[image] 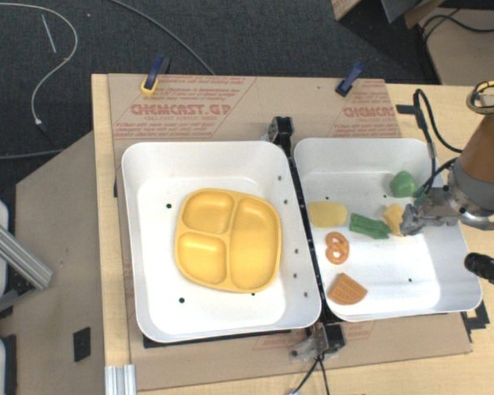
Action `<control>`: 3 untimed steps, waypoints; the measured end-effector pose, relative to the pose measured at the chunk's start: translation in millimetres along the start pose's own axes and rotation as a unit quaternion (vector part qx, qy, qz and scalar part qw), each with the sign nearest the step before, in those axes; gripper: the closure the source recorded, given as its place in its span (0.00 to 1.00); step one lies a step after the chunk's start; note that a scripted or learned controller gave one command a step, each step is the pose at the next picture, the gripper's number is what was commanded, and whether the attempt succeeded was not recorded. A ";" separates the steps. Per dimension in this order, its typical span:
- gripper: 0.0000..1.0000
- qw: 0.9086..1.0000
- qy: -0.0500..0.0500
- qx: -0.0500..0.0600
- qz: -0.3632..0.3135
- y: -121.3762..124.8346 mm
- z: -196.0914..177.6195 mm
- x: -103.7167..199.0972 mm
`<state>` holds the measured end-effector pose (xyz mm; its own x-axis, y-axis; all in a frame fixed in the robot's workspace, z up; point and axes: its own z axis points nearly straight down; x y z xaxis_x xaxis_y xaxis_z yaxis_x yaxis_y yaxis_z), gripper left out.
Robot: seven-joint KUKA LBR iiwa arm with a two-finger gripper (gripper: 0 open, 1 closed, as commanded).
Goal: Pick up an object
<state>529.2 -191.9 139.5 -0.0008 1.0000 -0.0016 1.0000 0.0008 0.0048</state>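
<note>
Far to the pincer's left, in the other bin, lies a yellow divided plate (pixel 228 239), broad, stiff and awkward to pinch; nearer, in the pincer's own bin (pixel 370 299), sit a pale yellow piece (pixel 327 214), an orange pretzel shape (pixel 337 248), an orange wedge (pixel 347 290) and a green pod (pixel 369 226). These look like light, hard, rather slick toy foods, best pinched across the narrow middle. The pincer (pixel 412 219) sits low, touching a small yellow block (pixel 393 218), a green lump (pixel 403 183) just beyond; whether it is spread or pressed together cannot be told.
</note>
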 end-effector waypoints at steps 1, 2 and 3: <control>1.00 1.000 0.000 -0.001 -0.001 4.5 -45.6 5.5; 1.00 1.000 -0.001 -0.001 0.000 5.2 -95.2 -4.4; 1.00 1.000 0.003 0.003 -0.003 1.2 -104.9 47.4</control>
<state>529.8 -144.3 244.3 -0.0065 1.0000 0.0037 1.0000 0.0065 -0.0004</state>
